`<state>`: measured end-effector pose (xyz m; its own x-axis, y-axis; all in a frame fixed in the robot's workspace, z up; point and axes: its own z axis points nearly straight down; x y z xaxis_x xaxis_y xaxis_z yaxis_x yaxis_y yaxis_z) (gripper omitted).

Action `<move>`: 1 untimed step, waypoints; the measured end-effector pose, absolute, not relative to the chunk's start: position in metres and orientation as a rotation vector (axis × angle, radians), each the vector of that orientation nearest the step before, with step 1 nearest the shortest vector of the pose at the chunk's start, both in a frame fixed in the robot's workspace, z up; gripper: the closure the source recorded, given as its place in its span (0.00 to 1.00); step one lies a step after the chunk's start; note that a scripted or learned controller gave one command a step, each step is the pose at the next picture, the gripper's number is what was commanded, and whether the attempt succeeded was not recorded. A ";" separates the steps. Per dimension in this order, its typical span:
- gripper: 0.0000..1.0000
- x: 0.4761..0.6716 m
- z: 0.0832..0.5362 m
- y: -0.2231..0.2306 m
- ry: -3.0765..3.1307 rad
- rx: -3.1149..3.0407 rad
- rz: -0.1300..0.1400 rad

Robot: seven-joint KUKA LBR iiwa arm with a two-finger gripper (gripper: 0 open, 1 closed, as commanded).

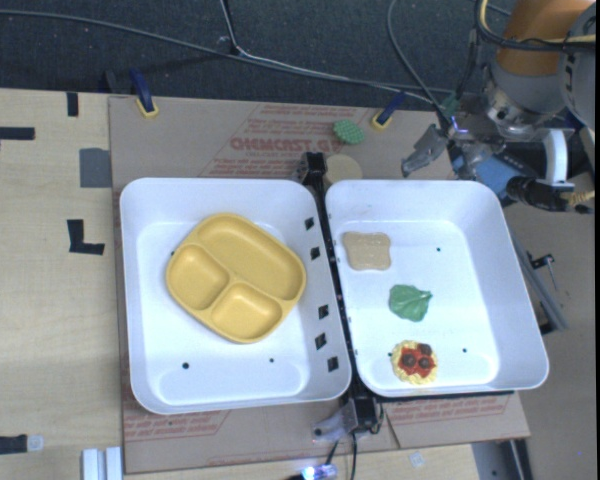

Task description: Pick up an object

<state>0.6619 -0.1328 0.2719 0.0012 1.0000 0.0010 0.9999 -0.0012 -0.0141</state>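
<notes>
Pizza-like toy (pixel 415 361) sits nearest the camera, at the right bin's (pixel 485 203) front edge; green leaf (pixel 410 301) mid-bin, tan cracker (pixel 366 251) toward its back-left. Yellow tray (pixel 236 277) fills the left bin (pixel 145 203). Gripper (pixel 435 153) hangs outside the right bin's back edge, near its middle; can't tell its state. All three targets lie toward the front from it, cracker closest.

My arm (pixel 540 28) is grey with an orange band. Both bins (pixel 145 368) are white. I see a yellow tray (pixel 235 276), a tan toast (pixel 366 251), a green leaf (pixel 410 302), and a yellow pizza (pixel 414 362) with red dots.
</notes>
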 end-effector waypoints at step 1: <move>0.00 0.664 0.280 -0.132 -2.223 -2.219 0.002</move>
